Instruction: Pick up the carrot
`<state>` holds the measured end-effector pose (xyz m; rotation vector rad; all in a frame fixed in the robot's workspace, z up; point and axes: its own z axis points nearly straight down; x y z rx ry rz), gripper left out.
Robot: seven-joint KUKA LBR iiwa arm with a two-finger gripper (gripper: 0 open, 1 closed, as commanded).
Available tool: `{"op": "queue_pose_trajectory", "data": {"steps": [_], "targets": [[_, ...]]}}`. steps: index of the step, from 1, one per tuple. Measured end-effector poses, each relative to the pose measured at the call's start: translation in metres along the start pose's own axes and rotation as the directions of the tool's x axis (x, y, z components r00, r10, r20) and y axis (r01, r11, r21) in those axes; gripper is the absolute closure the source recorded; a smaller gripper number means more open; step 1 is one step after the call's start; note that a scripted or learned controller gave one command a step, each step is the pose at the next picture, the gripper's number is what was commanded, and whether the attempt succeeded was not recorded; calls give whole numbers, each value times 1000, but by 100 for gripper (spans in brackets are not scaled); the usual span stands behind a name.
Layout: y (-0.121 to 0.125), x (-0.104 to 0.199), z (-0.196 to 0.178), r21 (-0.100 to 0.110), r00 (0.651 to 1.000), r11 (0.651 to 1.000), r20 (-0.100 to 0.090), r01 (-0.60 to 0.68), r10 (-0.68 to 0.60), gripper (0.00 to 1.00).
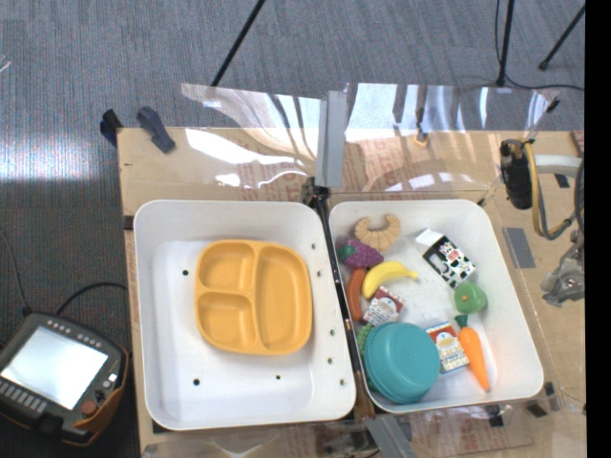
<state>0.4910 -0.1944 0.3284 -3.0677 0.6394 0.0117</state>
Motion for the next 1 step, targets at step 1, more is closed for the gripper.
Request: {"op": "queue_pose_trajectory", "data": {"steps": [1], "targets": [[8,16,-65,-1,976,976,-6,217,-217,100]]}}
